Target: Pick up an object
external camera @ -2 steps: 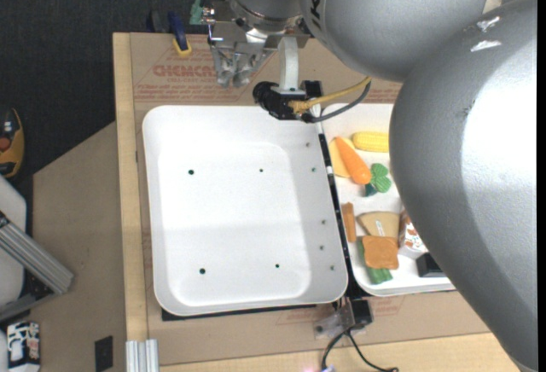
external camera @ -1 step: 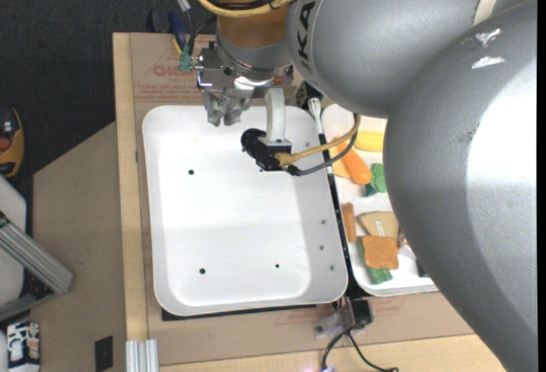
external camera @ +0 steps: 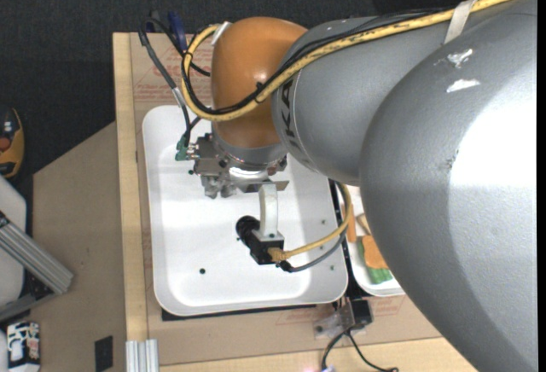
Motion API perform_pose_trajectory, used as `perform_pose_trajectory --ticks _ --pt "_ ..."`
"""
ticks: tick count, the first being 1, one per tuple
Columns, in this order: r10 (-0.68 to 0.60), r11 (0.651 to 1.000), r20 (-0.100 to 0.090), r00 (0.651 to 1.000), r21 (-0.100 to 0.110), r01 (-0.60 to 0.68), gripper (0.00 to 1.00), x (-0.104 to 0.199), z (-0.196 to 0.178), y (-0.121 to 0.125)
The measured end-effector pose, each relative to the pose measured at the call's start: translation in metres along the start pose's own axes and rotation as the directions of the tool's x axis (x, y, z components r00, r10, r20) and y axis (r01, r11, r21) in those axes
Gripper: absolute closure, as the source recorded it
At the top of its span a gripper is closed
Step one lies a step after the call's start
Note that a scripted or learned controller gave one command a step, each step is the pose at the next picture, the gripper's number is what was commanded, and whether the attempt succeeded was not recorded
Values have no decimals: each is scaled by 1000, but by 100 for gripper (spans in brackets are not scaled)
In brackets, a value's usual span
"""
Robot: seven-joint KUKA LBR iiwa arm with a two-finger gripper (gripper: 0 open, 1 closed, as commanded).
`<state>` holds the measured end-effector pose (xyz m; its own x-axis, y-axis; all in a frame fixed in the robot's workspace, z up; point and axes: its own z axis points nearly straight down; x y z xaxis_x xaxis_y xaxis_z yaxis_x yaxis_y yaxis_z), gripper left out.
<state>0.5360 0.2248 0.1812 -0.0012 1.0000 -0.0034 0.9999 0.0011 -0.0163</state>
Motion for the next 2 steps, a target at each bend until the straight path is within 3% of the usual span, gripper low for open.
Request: perform_pose_trajectory --ticks 1,2 --pt "1 999 -7 1000 -33 -1 100 -1 -117 81" --pt "-1 1000 2 1000 7 1 100 0 4 -66"
